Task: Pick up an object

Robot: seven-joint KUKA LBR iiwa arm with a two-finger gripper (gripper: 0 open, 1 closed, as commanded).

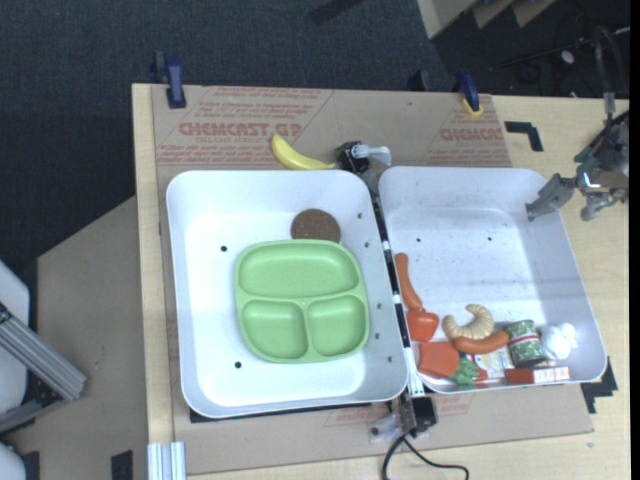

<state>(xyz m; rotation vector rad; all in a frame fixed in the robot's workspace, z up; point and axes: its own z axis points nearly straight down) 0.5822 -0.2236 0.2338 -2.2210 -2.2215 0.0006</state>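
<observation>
Gripper (572, 193) poised over the far right rim of the right bin (480, 223), its two fingers spread apart and holding nothing. Candidate objects cluster in that bin's near corner, well apart from the gripper: croissant (470, 321), sausage (478, 342), carrot (405, 281), small can (523, 342). Left bin (200, 268) bears a green divided plate (300, 300) and a brown cookie (316, 225).

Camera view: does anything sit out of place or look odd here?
Yes. A banana lies on the bench outside both bins, just behind the left bin. The other small items crowd the right bin's near edge. The gripper hovers at that bin's far right corner.
</observation>
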